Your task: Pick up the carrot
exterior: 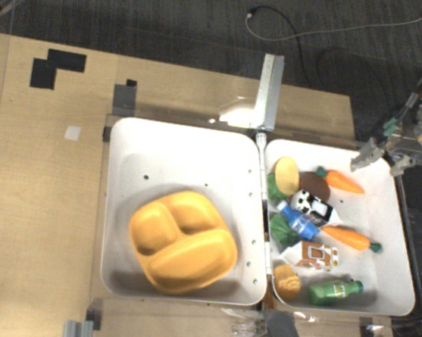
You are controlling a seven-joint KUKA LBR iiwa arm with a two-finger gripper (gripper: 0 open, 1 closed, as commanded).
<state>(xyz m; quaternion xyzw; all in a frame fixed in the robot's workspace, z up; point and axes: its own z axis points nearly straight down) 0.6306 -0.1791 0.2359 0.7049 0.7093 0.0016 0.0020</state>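
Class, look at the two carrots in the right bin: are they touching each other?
Apart. The camera view shows bare white bin floor between the upper carrot and the lower carrot.

left bin (117, 190): yellow bread (181, 240) | right bin (403, 249): two carrots (344, 182) (351, 238), green bottle (335, 290) | jaws (380, 156): top-right rim
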